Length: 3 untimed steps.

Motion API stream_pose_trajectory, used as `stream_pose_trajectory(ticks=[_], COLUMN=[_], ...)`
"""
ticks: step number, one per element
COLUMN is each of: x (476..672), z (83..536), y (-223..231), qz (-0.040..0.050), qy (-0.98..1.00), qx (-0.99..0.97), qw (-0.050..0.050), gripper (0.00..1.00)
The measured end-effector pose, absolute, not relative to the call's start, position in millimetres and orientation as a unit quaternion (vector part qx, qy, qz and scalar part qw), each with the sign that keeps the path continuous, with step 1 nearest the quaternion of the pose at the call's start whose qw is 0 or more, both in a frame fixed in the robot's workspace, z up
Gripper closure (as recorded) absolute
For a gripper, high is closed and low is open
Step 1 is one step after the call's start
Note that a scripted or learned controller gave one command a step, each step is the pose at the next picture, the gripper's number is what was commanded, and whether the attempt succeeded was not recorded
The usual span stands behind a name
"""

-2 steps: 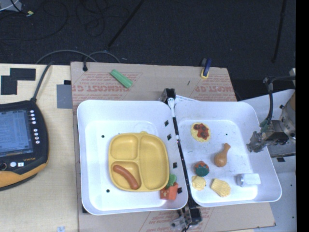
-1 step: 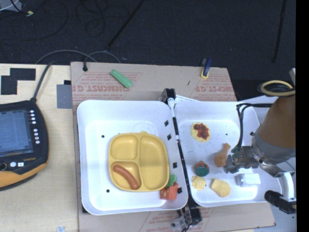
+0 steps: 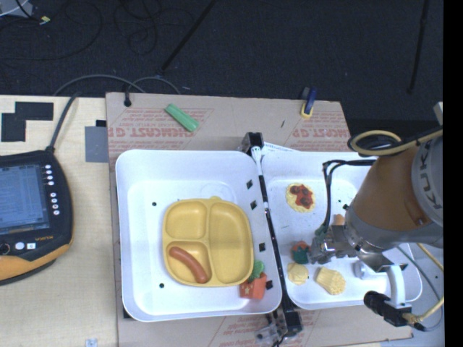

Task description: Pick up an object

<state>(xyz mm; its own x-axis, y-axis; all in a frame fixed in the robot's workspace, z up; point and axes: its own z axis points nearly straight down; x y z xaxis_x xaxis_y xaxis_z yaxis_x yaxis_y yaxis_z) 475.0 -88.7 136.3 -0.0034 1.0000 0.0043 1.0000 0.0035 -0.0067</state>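
Note:
In the right bin [image 3: 340,166] lie a small round tart with red topping [image 3: 300,197], a green and red toy piece [image 3: 300,251], a pale yellow lump [image 3: 297,273] and a yellow corn-like piece [image 3: 330,280]. My gripper [image 3: 324,246] hangs low over this bin, just right of the green and red piece and above the two yellow pieces. The arm's orange band [image 3: 391,194] hides the bin's right part. No object is seen between the gripper's tips.
The left bin [image 3: 137,194] holds a yellow divided plate [image 3: 208,241] with a sausage [image 3: 188,264] in its near-left compartment. An orange and green toy [image 3: 254,286] lies in that bin's near-right corner. A pendant [image 3: 29,208] rests at far left, with a green marker [image 3: 181,117] behind the bins.

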Motion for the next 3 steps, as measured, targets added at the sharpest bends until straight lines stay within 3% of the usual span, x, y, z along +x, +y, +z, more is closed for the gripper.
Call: stream_pose_trajectory(ticks=[1,2,3], x=[476.2,485.7,503.0], z=[189.8,308.6,422.8], y=[23.7,9.2,87.9], qz=[-0.0018,-0.0036,-0.0054], qy=[-0.711,-0.707,-0.711], qx=[-0.703,-0.707,-0.704], qw=[0.001,-0.003,-0.003], gripper=[1.00,1.00,1.00])
